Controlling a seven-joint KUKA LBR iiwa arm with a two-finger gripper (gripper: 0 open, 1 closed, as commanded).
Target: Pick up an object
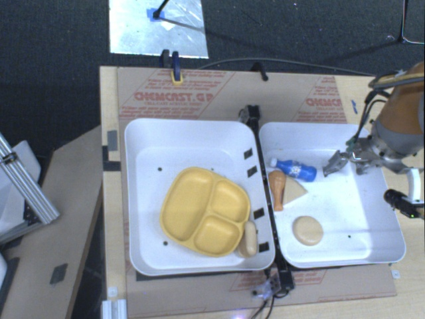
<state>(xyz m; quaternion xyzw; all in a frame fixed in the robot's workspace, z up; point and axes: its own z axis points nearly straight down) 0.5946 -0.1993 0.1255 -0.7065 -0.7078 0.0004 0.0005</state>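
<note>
A brown worktop (pixel 199 92) printed with red lettering is carrying two shallow white bins side by side, with dark carpet lying beyond it; in the right bin (pixel 372 238) a small blue bottle (pixel 295 171) with a white cap is lying on its side near the dividing wall, and just below it an orange carrot-shaped piece (pixel 277 189) is lying along that wall, touching a pale wedge (pixel 293 192) beside it; a round tan disc (pixel 308 230) is sitting a little further toward the bin's front, apart from the rest; the gripper (pixel 335 165) is hanging over the same bin just right of the blue bottle, its fingers holding nothing, though how far they are parted I cannot tell at this slant; the grey arm with its orange band (pixel 402 111) is reaching in from the right; in the left bin (pixel 153 145) a yellow divided tray (pixel 206 211) is lying flat, and a pale bread-like piece (pixel 249 238) is resting against the tray's lower right corner; a silvery sheet (pixel 156 18) is lying on the carpet beyond the worktop.
</note>
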